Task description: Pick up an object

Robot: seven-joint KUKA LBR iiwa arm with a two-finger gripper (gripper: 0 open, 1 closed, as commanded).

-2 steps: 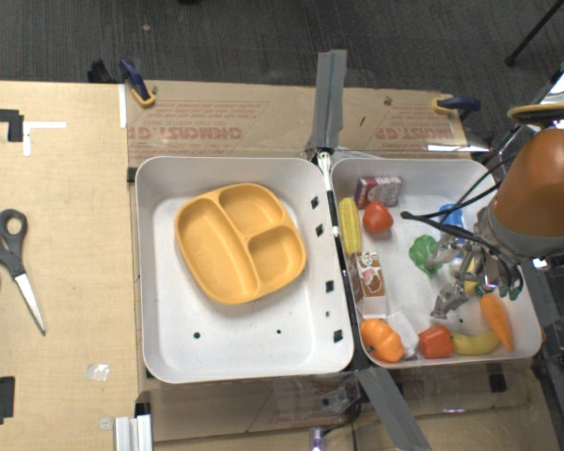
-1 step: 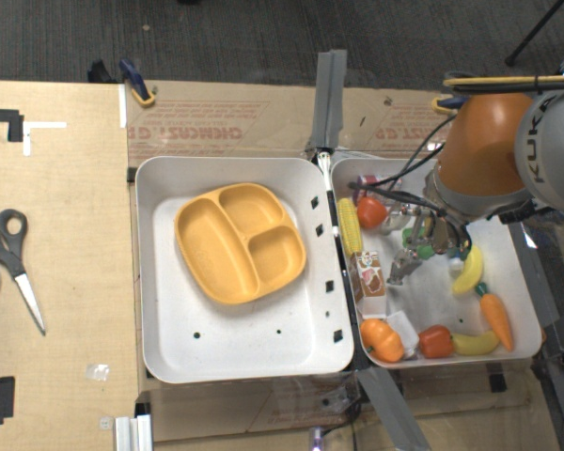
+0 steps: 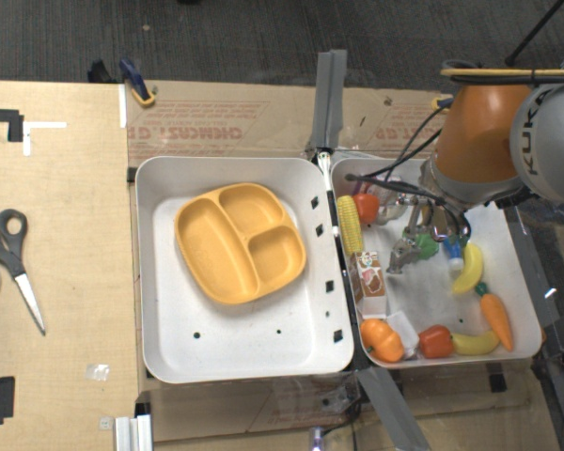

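The arm reaches in from the right, its gripper [image 3: 415, 249] low in the right bin [image 3: 522, 280]; whether the gripper is open or closed cannot be told, and nothing shows as held.

The right bin holds toy food. One corn cob [image 3: 349, 225] lies along the left wall, its long axis running up and down the view. Just below it sits a small brown packet [image 3: 371, 274], upright along the same wall. Two bananas: one [image 3: 469, 268] to the right of the gripper, curved and running from upper right to lower left; the other [image 3: 476, 343] lying nearly flat along the near wall. One carrot [image 3: 495, 317] slants between them, tip towards the lower right. A red pepper [image 3: 435, 341] and an orange fruit [image 3: 383, 339] sit at the near wall. A red piece [image 3: 366, 205] lies near the corn's top.

The left bin [image 3: 169, 346] holds one yellow divided plate [image 3: 240, 242] with three compartments. One pair of scissors [image 3: 14, 261] lies on the bench [image 3: 47, 346] at the left.
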